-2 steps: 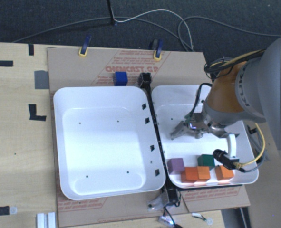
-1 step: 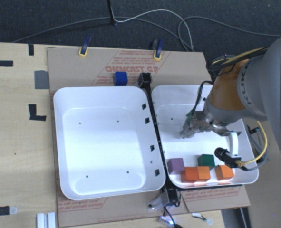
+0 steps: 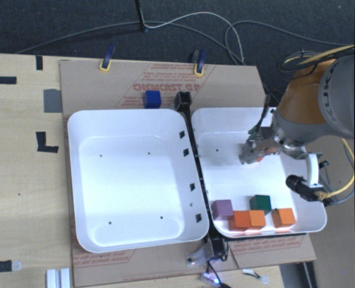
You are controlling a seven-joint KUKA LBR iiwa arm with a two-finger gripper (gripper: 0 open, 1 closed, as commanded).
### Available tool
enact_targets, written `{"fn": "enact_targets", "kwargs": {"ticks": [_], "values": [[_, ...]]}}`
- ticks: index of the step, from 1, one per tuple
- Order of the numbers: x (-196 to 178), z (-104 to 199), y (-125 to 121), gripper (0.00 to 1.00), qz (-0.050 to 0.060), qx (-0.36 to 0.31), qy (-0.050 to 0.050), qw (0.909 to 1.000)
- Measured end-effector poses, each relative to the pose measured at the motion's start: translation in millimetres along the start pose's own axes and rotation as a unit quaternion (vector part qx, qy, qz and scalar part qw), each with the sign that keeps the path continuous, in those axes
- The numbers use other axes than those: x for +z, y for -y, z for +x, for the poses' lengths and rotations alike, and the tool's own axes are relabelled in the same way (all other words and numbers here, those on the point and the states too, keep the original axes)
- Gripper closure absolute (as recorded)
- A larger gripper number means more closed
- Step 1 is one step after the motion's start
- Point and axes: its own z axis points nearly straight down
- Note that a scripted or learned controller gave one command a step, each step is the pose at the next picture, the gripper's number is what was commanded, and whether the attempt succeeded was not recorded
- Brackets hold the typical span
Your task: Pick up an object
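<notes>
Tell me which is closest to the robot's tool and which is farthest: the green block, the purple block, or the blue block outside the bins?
Counting from the tool in the right bin:
1. Green block, below the tool near the bin's front wall.
2. Purple block, front-left corner of the same bin, a bit farther.
3. Blue block, on the cardboard behind the left bin, farthest.

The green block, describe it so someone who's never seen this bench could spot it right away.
Find the right-hand white bin, under the arm. Along its near edge sits a cluster of small blocks. The green block is the dark one set just behind the orange blocks, the only green piece beside a purple block.
</notes>
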Motion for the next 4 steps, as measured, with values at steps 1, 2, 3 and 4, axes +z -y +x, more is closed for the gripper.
{"fn": "enact_targets", "kwargs": {"ticks": [1,2,3,4], "values": [[-42.7,-1.8,-4.9,1.0,0.001,0.0,0.0,1.0],[-103.8,-0.2,-1.2,1.0,0.0,0.0,0.0,1.0],[-88.7,49.3,0.3,1.0,0.003,-0.002,-0.001,1.0],[-93.1,100.2,12.5,1.0,0.002,-0.002,-0.001,1.0]]}}
